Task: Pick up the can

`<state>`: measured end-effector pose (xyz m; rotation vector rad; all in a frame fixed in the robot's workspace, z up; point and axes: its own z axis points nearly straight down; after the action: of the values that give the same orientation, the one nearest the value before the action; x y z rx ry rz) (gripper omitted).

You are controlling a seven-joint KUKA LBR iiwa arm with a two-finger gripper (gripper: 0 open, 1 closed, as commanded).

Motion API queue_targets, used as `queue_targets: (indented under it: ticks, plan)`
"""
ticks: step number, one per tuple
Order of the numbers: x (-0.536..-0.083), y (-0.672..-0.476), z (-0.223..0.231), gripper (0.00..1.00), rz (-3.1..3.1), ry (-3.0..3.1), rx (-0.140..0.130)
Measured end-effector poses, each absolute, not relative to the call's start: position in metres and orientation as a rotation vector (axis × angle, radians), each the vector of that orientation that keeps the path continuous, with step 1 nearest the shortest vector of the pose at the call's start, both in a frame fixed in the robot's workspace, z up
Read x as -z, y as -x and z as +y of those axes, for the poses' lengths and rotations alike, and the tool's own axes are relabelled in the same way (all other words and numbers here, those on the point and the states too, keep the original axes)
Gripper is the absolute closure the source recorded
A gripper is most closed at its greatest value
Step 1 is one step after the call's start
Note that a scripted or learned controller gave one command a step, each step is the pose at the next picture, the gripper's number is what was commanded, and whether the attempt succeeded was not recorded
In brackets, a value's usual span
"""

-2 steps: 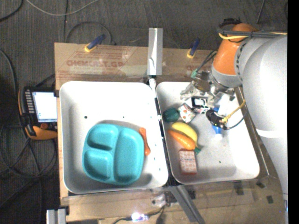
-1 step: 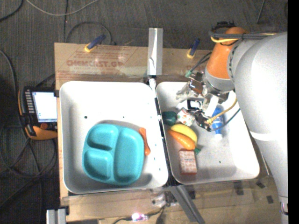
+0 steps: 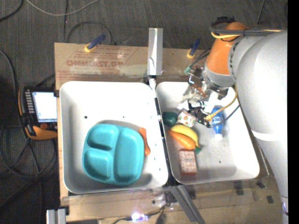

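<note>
Can (image 3: 186, 119) rests in right white bin (image 3: 243, 164), cardboard (image 3: 103, 62) behind.

A brown cardboard sheet (image 3: 105, 62) with faded red lettering covers the bench top, held at its far edge by two clamps (image 3: 95, 42) (blue and yellow). Directly on it sit two shallow white bins side by side, touching along their inner walls: the left bin (image 3: 70, 125) and the right bin (image 3: 243, 164). An upright metal post (image 3: 155, 52) stands behind their junction.
</note>
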<state>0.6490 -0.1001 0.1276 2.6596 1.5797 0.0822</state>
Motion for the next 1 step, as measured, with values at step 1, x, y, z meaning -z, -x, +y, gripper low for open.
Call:
queue_targets:
  ticks: [1]
  plan:
    - [-0.2181, -0.617, -0.14, 1.0, 1.325, -2.846, 0.008]
